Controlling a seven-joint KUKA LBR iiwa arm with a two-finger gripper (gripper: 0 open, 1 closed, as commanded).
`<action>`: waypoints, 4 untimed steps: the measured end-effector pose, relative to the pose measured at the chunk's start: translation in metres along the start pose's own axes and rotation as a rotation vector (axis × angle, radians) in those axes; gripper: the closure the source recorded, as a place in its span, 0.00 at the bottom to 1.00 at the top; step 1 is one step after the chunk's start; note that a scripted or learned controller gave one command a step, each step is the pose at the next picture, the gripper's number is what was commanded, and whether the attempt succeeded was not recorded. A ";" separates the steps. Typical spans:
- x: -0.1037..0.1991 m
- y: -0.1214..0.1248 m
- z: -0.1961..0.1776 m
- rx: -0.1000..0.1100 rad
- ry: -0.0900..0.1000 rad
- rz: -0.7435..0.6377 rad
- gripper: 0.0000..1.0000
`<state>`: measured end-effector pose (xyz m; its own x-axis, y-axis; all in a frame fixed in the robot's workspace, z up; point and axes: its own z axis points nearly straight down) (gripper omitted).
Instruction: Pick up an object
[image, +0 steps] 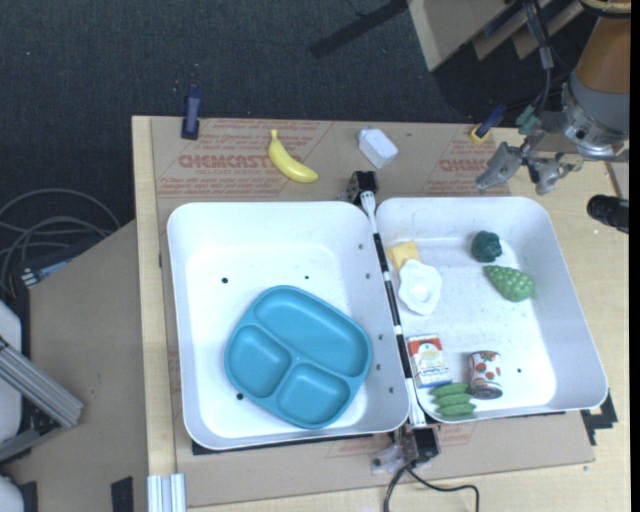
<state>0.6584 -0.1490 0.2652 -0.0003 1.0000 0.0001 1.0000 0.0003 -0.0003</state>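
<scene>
My gripper (523, 172) hangs above the far right corner of the right bin (560, 300), open, with nothing between its fingers. In that bin lie a dark green broccoli piece (487, 246), a light green bumpy fruit (511, 283), a fried egg (419, 286) with a yellow block (403, 254) behind it, a small carton (429, 360), a can (485, 373) and green pea pods (452, 399). The broccoli piece is the closest to the gripper, below and slightly left of it.
The left bin (200, 250) holds a blue divided plate (297, 355). On the board behind the bins lie a yellow banana (289, 160), a white block (378, 147) and a blue item (191, 112). A black clip (361, 185) sits where the bins meet.
</scene>
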 end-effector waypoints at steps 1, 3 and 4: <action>-0.076 0.007 0.101 0.004 0.000 0.002 0.00; -0.041 -0.003 0.170 -0.003 -0.001 -0.001 1.00; 0.072 -0.042 0.079 -0.001 0.002 -0.002 1.00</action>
